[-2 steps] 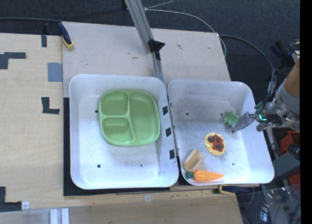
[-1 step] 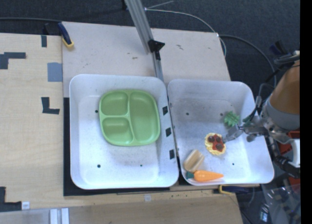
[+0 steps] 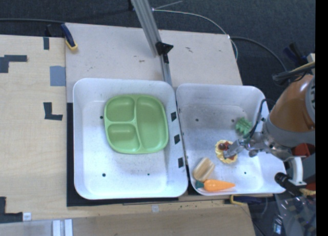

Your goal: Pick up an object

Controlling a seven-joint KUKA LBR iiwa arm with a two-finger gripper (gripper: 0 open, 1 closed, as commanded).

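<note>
The right bin (image 3: 205, 101) holds several small toy foods. A yellow tart-like piece with red filling (image 3: 224, 152) lies mid-bin, a green leafy piece (image 3: 243, 125) sits to its upper right, a tan bread roll (image 3: 203, 169) rests near the front left, and an orange carrot (image 3: 219, 184) lies along the front wall. My gripper (image 3: 232, 150) reaches in from the right, low over the right side of the yellow tart piece, its tip touching or just above it. The arm's orange band (image 3: 293, 107) is at the right edge.
The left bin (image 3: 87, 127) bears a green divided plate (image 3: 136, 123). A grey metal pole (image 3: 148, 17) slants down to the seam between the bins. Cables run across the bench behind the right bin.
</note>
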